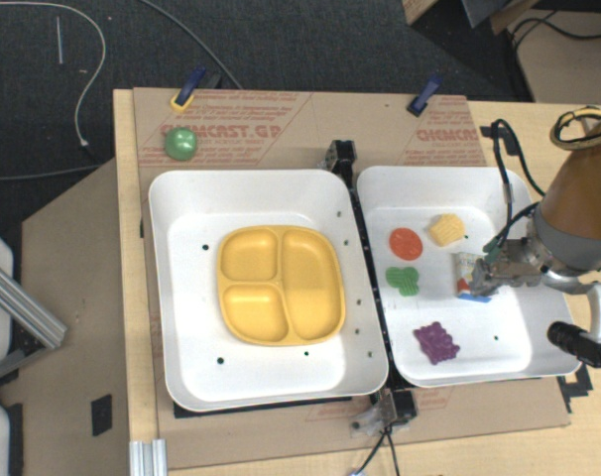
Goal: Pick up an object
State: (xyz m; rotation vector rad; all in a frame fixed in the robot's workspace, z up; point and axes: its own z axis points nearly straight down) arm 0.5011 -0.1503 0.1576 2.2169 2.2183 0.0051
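Gripper: your gripper (476,278) is low in the right bin (514,357), near its right half, with the arm coming in from the right edge.
Finger state: you cannot tell from this slant whether they are spread or pressed together; the tips blur into a small red and blue thing (469,290) lying right under them.
Nearest thing: that red and blue thing, touching or just below the tips; its long axis is too small to read.
Other choices: yellow piece (446,230) up and to the left of the gripper, orange disc (406,243) further left, green piece (404,281) straight left, purple piece (436,342) down and left.
Left bin: yellow divided plate (281,285), well apart from your gripper.
Judgement: nothing is shown lifted; expect a straight-down close rather than any sideways travel.
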